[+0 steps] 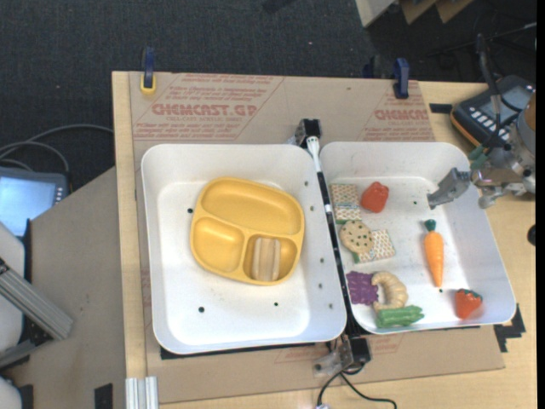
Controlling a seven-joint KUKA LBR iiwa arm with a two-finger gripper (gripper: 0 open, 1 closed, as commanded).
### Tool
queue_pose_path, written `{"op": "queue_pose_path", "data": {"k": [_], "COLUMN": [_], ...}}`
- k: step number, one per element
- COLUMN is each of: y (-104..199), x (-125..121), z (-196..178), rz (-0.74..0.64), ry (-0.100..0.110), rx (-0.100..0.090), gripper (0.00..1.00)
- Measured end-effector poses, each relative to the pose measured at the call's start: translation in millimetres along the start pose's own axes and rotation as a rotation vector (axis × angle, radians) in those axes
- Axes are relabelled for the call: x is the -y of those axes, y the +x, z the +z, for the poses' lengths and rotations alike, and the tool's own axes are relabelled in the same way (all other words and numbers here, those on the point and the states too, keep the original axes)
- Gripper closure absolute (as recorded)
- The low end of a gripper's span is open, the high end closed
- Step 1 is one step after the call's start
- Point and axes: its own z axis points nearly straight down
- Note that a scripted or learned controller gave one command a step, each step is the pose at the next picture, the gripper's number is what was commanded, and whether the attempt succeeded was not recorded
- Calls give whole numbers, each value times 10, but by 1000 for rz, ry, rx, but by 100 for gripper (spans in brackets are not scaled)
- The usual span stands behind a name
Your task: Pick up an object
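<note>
Claw (444, 190), grip state unclear, perhaps empty, above right bin (501, 267); "CHEMCAST GP" on board (204, 109).

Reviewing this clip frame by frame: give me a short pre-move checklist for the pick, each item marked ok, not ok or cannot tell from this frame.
1. Objects available in the right bin: ok; carrot, red pepper, strawberry, grapes and a green pod lie there.
2. Gripper over the right bin: ok, near its upper right part.
3. Gripper carrying nothing: cannot tell, fingers too blurred.
4. Carrot free of neighbours: ok, it lies apart.
5. Grapes free of neighbours: not ok, a curled pale piece touches them.
6. Yellow divided plate out of the way: ok, in the left bin.
</note>
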Motion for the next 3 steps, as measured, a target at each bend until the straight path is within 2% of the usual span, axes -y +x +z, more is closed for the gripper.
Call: {"op": "queue_pose_path", "data": {"k": [1,2,3], "y": [-408,-401,338], "x": [-246,-264,-917], "z": [1841,1656,1597], "rz": [2,1,-9], "ry": [6,-4,-6], "rx": [-1,2,-2], "gripper": [0,100,100]}}
